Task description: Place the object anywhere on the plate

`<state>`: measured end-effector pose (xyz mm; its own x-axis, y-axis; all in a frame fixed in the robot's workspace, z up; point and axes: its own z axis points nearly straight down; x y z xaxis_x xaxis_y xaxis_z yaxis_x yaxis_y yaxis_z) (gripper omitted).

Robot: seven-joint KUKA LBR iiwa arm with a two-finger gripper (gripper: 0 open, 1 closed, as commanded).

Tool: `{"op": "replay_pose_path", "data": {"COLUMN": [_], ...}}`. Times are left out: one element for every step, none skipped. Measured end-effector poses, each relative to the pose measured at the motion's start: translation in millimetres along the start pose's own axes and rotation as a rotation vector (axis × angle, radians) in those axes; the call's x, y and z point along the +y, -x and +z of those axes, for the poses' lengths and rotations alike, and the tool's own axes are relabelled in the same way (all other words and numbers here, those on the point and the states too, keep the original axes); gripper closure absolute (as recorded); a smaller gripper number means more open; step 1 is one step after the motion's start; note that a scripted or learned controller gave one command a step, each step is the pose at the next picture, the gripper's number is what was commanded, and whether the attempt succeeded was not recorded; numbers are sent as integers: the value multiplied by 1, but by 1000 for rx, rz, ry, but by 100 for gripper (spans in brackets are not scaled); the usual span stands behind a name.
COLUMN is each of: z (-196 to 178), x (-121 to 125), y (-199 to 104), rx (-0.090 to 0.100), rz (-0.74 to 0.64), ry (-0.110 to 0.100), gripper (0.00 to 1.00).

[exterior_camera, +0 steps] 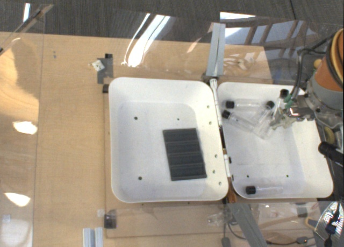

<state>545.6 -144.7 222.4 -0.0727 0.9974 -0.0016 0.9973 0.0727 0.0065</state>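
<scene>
Grey and orange-banded, the arm enters at the right edge and sets its end effector (280, 112) low over the back right part of the right bin (317, 186), among clear plastic tubes; whether its fingers are parted or closed cannot be told, because the transparent plastic and metal parts blur together there. Just beside it lie three clear tubes with black caps (244, 112), slender and see-through, clustered at angles and partly overlapping in the bin's back half, their caps showing as small round black dots. A fourth clear tube (263, 189) with a black cap lies alone along the front edge of the same bin, well apart from the cluster. Both bins are shallow, smooth white plastic with rounded corners, and they sit side by side, touching along a seam fitted with small clips. The left bin (123, 149) holds one thing, a dark grey ribbed plate (184, 154), rectangular and flat, with grooves running across it, lying slightly askew near the bin's middle with no tube on it. Pale wood forms the bench (59, 133), glossy with window reflections, and a grey metal bar (216, 52) rises behind the seam between the bins.
</scene>
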Motion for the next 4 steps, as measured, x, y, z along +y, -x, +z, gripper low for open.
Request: {"op": "replay_pose_path", "data": {"z": [38, 37, 38, 75], "x": [-4, 85, 75, -2], "y": [-71, -148, -225, -300], "rx": [2, 2, 3, 4], "rz": [-274, -504, -324, -312], "ry": [-1, 0, -2, -3], "gripper": [100, 100, 100, 100]}}
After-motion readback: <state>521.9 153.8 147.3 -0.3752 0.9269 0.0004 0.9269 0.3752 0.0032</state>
